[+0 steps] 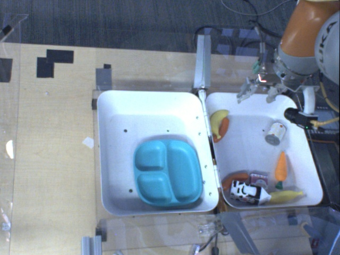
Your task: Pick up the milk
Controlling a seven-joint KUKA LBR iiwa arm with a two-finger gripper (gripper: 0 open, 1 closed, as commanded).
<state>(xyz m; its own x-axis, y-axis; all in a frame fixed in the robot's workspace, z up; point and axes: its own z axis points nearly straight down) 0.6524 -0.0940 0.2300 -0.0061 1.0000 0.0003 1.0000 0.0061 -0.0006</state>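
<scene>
My tool [260, 90] hung released over the right bin's [313, 163] far rim. The milk [249, 192], a small cow-patterned carton, lay flat at the near edge. I judged it light and crushable; best gripped across its narrow sides.

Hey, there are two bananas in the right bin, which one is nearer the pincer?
The banana against the bin's left wall, touching an orange-red item. The other banana lies along the near edge, beside the milk carton.
</scene>
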